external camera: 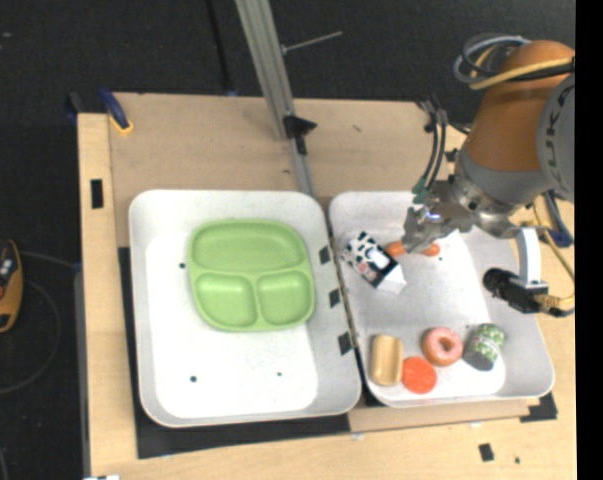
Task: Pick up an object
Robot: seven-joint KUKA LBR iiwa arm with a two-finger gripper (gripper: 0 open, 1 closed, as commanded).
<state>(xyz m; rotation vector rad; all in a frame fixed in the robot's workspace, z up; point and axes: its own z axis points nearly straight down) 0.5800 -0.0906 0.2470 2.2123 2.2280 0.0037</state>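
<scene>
My gripper [418,230] hangs low over the far part of the right bin [509,393], reached in from the right under the grey wrist and orange band. Whether my fingers are spread or pressed together I cannot tell; the wrist housing covers them from above, and I see nothing held between them. The nearest candidate is the black-and-white spotted block [370,259], lying tilted on the bin floor just beside my fingertips, on their left, close to the wall shared with the left bin [151,388]. A small orange piece [430,250] sits just under my tip; what it is I cannot make out. Along the near wall lie a tan cylinder [385,359], a red-orange round piece [418,374], a pink ring [442,345] and a green-and-white lump [484,346], the first three touching or nearly so, all well apart from me. The left bin carries a green divided plate [251,272]. Risks as I judge them: the spotted block is offset from my line of descent, so closing here may catch only its corner and flick it against the shared wall; its tilt may let it roll out of a pinch; the small orange piece could be struck or dragged instead; and a descent too close to the wall may foul a finger on the rim. No grasp is confirmed at this moment.
</scene>
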